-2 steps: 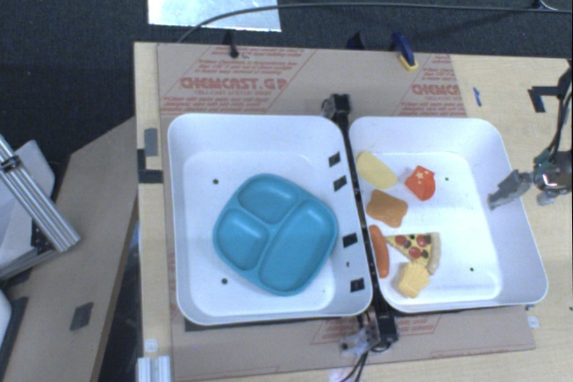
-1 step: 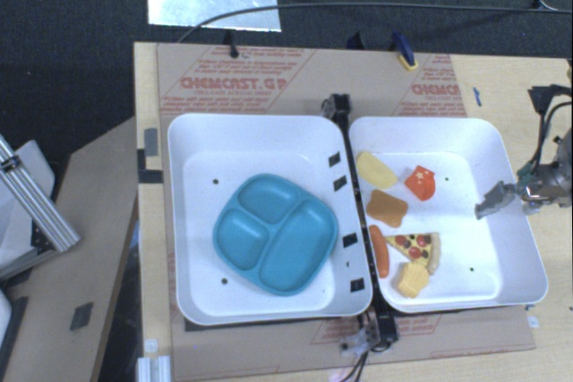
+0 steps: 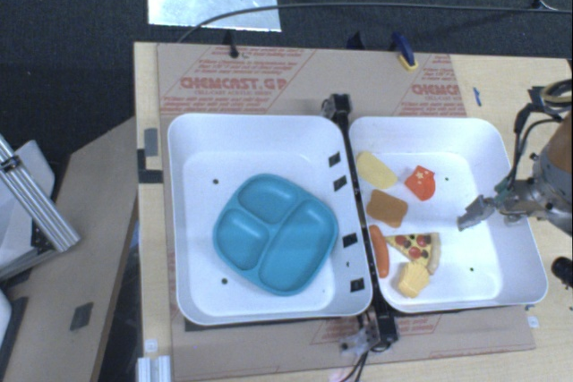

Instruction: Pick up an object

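Several toy foods lie in the left half of the right bin (image 3: 501, 282): a pale yellow piece (image 3: 376, 167), a red piece (image 3: 421, 182), a brown slab (image 3: 387, 207), an orange sausage shape (image 3: 380, 250), a pizza slice (image 3: 417, 244) and a yellow wedge (image 3: 412, 280). My gripper (image 3: 474, 215) hangs low over the right half of this bin, pointing left and down. It sits roughly 60 px to the right of the pizza slice and the red piece. Nothing is visibly held in it.
The left bin (image 3: 197, 157) holds a blue divided plate (image 3: 276, 233). A black divider strip (image 3: 354, 201) runs between the bins. The arm's wrist and cables (image 3: 537, 165) stand over the right bin's right wall. A brown board (image 3: 269, 80) lies beneath both bins.
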You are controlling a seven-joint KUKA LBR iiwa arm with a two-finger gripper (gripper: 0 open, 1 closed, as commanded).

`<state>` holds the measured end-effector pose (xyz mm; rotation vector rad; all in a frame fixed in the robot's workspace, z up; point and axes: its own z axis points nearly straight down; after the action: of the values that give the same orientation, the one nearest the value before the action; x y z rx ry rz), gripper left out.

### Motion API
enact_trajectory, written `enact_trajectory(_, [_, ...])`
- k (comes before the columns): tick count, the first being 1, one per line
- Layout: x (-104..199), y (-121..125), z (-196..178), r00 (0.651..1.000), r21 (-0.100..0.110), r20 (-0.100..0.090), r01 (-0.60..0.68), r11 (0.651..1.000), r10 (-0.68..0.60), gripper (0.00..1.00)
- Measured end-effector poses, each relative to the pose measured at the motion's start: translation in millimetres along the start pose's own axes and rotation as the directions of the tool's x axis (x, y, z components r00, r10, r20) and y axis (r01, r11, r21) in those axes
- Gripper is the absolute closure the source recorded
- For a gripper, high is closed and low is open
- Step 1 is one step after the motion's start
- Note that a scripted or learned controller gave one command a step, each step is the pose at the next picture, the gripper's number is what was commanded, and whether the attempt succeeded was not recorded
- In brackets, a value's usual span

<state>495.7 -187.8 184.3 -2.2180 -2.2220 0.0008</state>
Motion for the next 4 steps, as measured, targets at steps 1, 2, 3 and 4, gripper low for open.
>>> enact_trajectory(1, [1, -2, 42, 1.000, 0.000, 0.000, -0.001, 1.000, 0.001, 0.00])
enact_trajectory(2, [0, 0, 29, 1.000, -0.005, 0.003, 0.000, 1.000, 0.000, 1.00])
enact_trajectory(3, [-6, 4, -17, 1.000, -0.008, 0.004, 0.002, 1.000, -0.002, 1.00])
enact_trajectory(4, [-7, 6, -71, 1.000, -0.010, 0.004, 0.003, 1.000, -0.003, 1.00])
